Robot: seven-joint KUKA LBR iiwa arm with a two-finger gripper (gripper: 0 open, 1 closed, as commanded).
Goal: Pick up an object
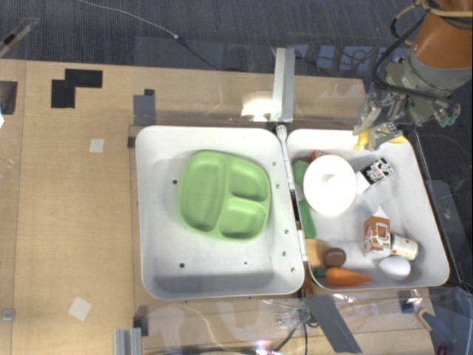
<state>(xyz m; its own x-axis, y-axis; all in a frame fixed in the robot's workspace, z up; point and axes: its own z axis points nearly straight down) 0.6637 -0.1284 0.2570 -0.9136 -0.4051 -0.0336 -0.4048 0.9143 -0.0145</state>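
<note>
My gripper [380,126] hangs over the back rim of the right bin [432,220], below the orange wrist band. A small yellow piece [361,139] shows right at its lower left side; whether it is held I cannot tell. In the right bin lie a white round bowl [330,185], a black-and-white small item [377,171] just below the gripper, an orange-and-white carton [377,235], a white egg [395,266], a carrot [347,276], a brown piece [335,257] and a green item [300,177].
The left bin [159,220] holds a green divided plate [224,194]. A metal divider post [284,87] stands between the bins at the back. Black cables [392,43] loop beside the arm. Bare wooden bench [66,213] lies to the left.
</note>
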